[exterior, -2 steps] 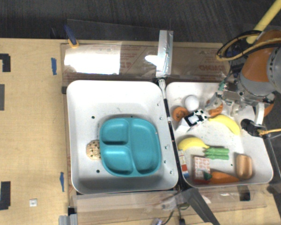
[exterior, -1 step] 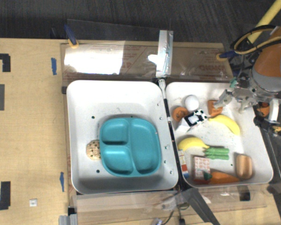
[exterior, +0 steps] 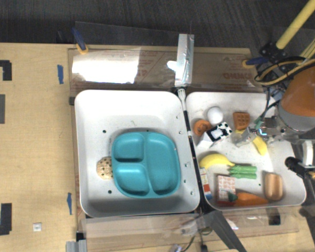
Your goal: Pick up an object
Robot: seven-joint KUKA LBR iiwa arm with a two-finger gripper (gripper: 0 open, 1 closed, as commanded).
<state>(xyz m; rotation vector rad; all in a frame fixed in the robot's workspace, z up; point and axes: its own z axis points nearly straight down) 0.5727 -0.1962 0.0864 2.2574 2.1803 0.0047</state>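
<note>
The right bin [exterior: 296,193] holds several toy foods: a white egg [exterior: 214,113], an orange piece [exterior: 201,126], a black-and-white item [exterior: 218,132], a tan waffle [exterior: 241,120], a yellow banana [exterior: 216,161], a green bean pod [exterior: 243,170], a red-and-white carton [exterior: 226,187], a carrot [exterior: 250,198] and a brown bread roll [exterior: 273,186]. My gripper [exterior: 250,134] hangs low over the bin's upper right, just below the waffle. A small yellow piece [exterior: 260,146] lies right beside it, and I cannot make out whether they touch.
The left bin [exterior: 89,119] carries a teal divided plate [exterior: 145,163] with a speckled cookie [exterior: 104,167] at its left rim. Cables and a yellow pole [exterior: 299,17] crowd the upper right. The arm's orange band [exterior: 304,93] overhangs the right bin's edge.
</note>
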